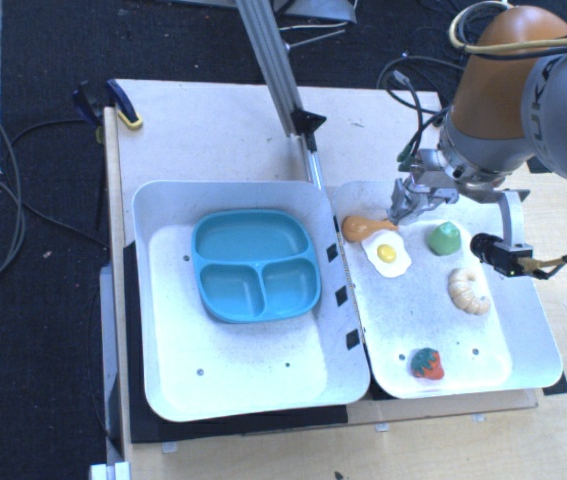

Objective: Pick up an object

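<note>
Pincer hovers over the right bin, near the fried egg. Grip state cannot be determined. Blue tray sits in the left bin.

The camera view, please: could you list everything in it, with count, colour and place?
bins: 2, white, side by side on the bench
tray: 1, blue, three compartments, in the left bin
fried egg: 1, white with yellow yolk, right bin, near its far left corner
drumstick: 1, orange-brown, right bin, touching the egg's far side
green toy: 1, green, right bin, far side
croissant: 1, tan, right bin, right side
strawberry: 1, red with green top, right bin, near edge
clamp: 1, blue and yellow, bench's far left corner
arm: 1, grey with orange band, from the right
gripper: 1, above the right bin's far side, close to the drumstick
</note>
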Robot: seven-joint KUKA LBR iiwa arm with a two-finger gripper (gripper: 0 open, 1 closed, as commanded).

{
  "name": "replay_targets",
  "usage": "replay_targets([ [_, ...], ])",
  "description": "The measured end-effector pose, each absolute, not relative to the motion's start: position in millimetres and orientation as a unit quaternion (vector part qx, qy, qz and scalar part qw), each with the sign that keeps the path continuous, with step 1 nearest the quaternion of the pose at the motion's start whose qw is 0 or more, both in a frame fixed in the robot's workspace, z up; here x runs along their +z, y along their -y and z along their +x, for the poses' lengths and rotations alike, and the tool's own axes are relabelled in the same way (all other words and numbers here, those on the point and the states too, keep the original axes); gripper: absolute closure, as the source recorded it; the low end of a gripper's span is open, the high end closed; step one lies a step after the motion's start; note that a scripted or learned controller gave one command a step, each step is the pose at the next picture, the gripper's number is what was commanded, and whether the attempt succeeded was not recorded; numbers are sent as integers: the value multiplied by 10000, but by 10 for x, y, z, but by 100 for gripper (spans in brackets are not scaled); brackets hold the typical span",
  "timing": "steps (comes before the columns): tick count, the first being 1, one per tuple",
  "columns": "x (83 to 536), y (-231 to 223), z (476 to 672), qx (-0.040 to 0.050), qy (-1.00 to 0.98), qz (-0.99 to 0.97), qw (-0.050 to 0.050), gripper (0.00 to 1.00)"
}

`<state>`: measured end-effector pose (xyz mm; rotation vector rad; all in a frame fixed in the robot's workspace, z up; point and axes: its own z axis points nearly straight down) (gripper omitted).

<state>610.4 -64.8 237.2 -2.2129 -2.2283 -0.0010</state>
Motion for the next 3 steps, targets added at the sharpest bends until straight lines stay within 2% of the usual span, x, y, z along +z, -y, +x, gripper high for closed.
replay_targets([
  [1,2452,126,6011,-3,7100,-7042,10,100],
  [3,2217,-965,5981,4,7099,-7043,10,100],
])
